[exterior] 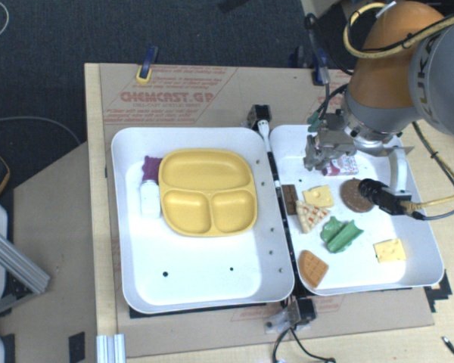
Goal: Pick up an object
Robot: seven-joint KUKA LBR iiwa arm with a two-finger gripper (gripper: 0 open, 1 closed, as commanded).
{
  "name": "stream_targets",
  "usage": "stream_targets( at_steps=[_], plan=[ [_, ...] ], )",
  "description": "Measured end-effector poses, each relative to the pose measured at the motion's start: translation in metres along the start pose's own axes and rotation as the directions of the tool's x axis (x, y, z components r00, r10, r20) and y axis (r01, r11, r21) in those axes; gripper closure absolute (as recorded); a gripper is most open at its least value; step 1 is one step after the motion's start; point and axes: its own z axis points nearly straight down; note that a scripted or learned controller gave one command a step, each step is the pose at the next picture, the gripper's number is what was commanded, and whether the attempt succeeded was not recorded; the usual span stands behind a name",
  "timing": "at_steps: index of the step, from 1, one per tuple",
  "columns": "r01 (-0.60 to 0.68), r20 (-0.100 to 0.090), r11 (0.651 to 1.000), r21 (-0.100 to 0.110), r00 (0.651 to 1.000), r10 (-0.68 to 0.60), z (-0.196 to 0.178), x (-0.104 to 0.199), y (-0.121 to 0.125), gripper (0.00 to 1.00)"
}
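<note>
While the pincer (318,159) hangs over the right bin (424,267), its wrist hides a pink-printed packet (342,165); finger spacing is unreadable.

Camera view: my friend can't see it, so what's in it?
The end effector hangs over the right bin, above toy foods like a green piece and a cheese cube. The left bin holds a yellow tray.
</note>
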Motion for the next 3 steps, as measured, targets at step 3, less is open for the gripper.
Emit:
stream_targets(
  at_steps=[3],
  plan=[
    [-0.004,0.002,1.0,-0.001,1.0,0.004,-0.011,0.098,-0.027,1.0]
  ],
)
